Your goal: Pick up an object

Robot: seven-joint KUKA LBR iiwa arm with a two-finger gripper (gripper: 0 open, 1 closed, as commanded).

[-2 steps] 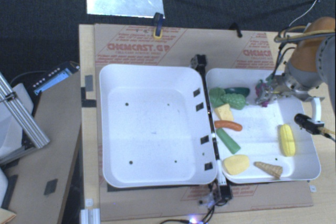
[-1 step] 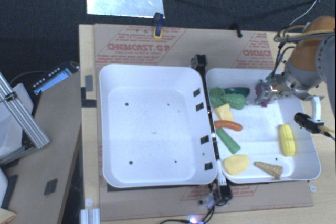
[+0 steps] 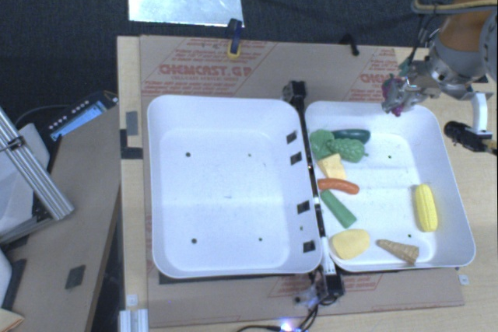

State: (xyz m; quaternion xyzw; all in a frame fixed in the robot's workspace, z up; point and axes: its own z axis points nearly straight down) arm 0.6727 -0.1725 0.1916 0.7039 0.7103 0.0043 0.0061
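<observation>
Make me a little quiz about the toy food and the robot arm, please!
1. True or false: the corn cob lies in the left bin.
2. What lies nearest the ice cream cone? A) yellow lemon-like piece B) dark green piece C) blue clamp
3. Fill in: the gripper is above the right bin's ____ corner.

Key: 1 false. 2 A. 3 far right.
</observation>
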